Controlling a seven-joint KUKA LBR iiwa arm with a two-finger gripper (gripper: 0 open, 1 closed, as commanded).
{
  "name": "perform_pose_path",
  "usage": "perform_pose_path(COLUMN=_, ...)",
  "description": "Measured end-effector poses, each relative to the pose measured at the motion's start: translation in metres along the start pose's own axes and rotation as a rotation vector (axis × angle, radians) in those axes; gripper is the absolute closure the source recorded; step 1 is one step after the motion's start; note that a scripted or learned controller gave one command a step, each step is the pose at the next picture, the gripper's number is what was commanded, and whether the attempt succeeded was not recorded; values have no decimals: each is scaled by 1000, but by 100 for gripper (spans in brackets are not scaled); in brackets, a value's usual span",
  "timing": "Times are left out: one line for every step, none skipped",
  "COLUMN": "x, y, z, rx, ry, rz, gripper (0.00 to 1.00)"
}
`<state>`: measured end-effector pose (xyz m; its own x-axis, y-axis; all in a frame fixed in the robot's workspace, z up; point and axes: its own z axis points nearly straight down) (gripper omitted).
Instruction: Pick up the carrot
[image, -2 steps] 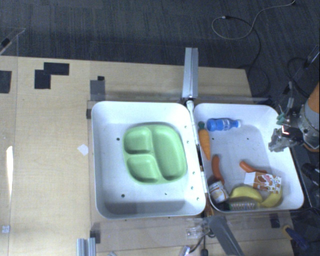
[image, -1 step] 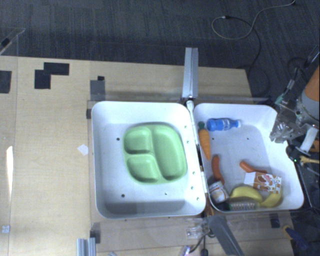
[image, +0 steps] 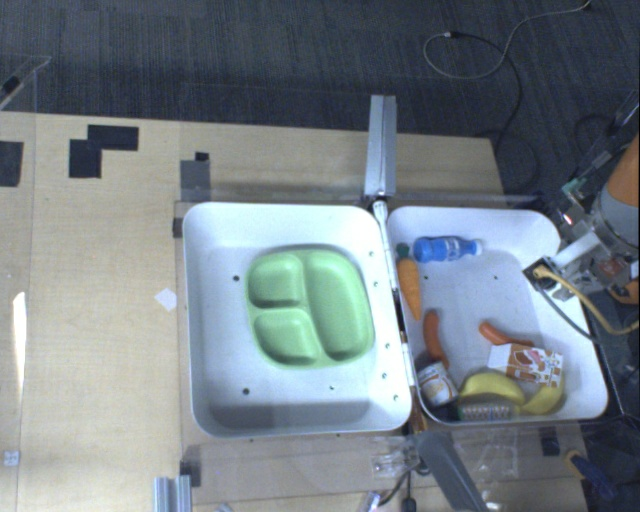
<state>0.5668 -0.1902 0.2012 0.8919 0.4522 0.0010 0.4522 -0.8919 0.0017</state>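
The tapered orange carrot (image: 408, 285), lying twelve-to-six, sits at nine o'clock from the grey gripper (image: 600, 262), whose grip state cannot be told.

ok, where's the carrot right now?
Camera view: the carrot lies in the right-hand bin, along its left wall, just below the blue bottle and above a red sausage-like piece.

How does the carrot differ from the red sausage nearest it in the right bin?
The carrot is paler orange; the sausage is redder. The carrot is longer and lies against the bin wall; the sausage is shorter and sits further in. Both lie roughly along that wall.
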Motion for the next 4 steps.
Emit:
perform_pose_path(x=0, y=16, z=16, rx=0, ry=0, rz=217, gripper=100)
perform_pose_path(x=41, y=36, z=-2, rx=-1, ry=2, rz=163, gripper=100)
perform_pose_path(x=73, y=51, z=16, rx=-1, ry=2, rz=257, gripper=100)
perform_pose_path(x=76, y=49, z=4, rx=-4, ry=5, rz=244, gripper=100)
